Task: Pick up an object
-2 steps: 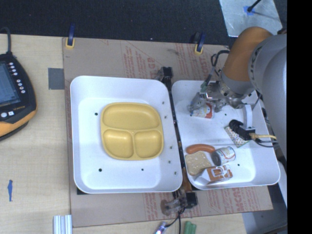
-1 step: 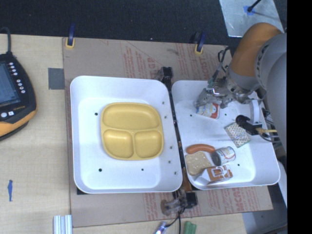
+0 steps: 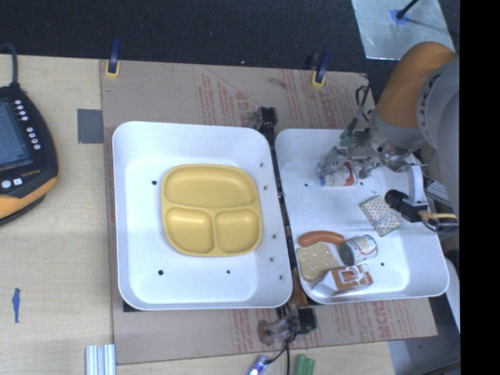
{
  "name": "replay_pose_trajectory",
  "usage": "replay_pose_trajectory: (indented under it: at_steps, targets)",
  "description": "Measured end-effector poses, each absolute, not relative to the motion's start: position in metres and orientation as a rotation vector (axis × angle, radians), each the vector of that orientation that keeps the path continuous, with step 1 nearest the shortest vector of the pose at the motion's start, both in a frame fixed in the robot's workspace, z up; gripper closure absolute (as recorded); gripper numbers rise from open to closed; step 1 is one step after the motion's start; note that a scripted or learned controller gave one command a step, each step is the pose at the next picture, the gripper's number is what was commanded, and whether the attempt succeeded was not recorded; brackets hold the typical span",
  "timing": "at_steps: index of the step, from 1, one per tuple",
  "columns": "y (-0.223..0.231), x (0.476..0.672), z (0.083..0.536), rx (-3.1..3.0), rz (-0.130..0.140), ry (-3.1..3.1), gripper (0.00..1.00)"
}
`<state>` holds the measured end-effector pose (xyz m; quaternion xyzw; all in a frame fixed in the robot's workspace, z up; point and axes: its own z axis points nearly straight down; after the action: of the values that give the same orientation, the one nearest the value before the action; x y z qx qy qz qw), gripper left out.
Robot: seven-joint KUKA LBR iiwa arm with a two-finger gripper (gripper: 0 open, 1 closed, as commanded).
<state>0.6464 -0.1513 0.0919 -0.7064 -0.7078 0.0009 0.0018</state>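
Your claw hangs at the right bin's far edge, right over a small red-and-white packet; I cannot tell its state.

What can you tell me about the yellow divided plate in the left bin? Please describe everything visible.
The yellow divided plate is pale mustard and looks like matte plastic. It is a rounded rectangle with three compartments: one wide along the far side and two smaller ones side by side nearer the camera. It lies flat, right way up, near the middle of the left white bin, resting on its floor. Nothing lies in it or touches it otherwise.
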Motion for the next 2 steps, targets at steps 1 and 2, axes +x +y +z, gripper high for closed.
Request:
replay_pose_trajectory:
  at_steps: [1,2]
  targets:
    - [-0.151,0.647,0.102,-2.213,0.004,-2.224,1.0]
    - [-0.187,0.656,0.092,-2.22,0.0,-2.222,1.0]
